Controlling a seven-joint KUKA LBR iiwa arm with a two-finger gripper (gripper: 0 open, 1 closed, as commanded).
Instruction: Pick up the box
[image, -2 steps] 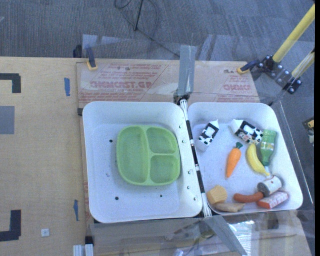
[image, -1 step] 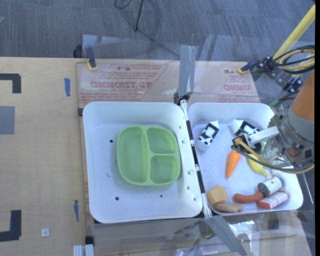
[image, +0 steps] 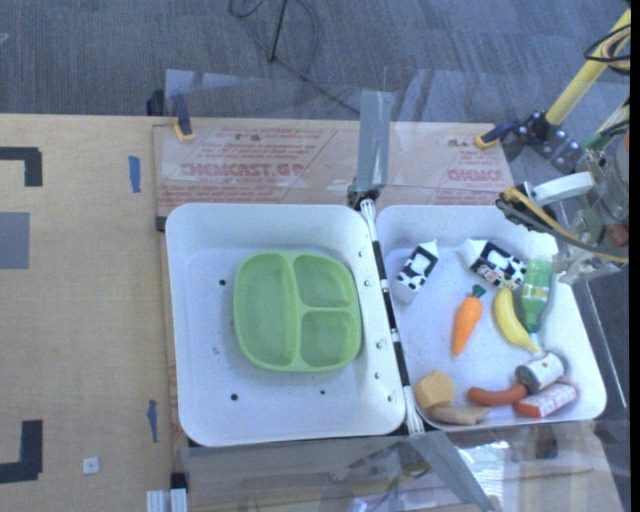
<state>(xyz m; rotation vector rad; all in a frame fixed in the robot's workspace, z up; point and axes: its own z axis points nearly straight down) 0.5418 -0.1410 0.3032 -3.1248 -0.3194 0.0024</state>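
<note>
A light wooden bench (image: 80, 300) filled the left and centre of the frame. Two shallow white bins sat on it side by side, touching along a central seam. The left bin (image: 200, 400) lay in the middle of the frame and the right bin (image: 580, 340) toward the right edge. Behind them, at upper centre, a flat sheet of cardboard (image: 250, 165) with red print lay on the bench, partly tucked beneath the bins' far rims.

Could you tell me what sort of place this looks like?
Probably a robotics lab's pick-and-place bench: two white bins, the left bin holding a green divided plate, the right bin full of toy food such as a carrot and banana.
</note>
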